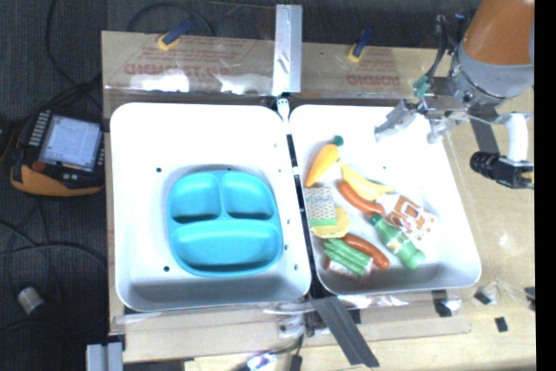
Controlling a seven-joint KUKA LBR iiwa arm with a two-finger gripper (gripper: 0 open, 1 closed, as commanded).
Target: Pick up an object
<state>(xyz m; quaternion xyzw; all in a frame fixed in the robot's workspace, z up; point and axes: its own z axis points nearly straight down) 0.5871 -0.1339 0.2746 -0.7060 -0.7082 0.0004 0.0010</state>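
**Over the right bin's far corner, nothing in hand**

Well, here I hang, up at the far right corner of the right bin (452,187), orange band and grey wrist high above the rim. My gripper (413,122) points leftward across the white floor, and my fingers (391,124) are spread apart with bare white plastic showing between them, so I am grasping nothing at all.

The things to pick from lie below and to the left of me, bunched in the middle and near part of that bin. Closest to me is the orange carrot (323,162) with its small green top, tilted against the divider side. Just beside it a yellow banana (365,184) curves over a red sausage (360,198); the two touch. Further toward the near wall sits a green bottle (400,243), lying on its side next to a small orange-and-white packet (410,215). On the divider side I can make out a checked grey piece (319,206) over something yellow (330,227), then a second red sausage (369,252) and a green pod-like piece (345,257) (this lot overlaps so much that I cannot say which rests on which).

None of it touches my fingers; the carrot is near, the rest well apart.

Across the divider, the left bin (139,187) holds a blue compartment tray (224,220), flat on its floor.
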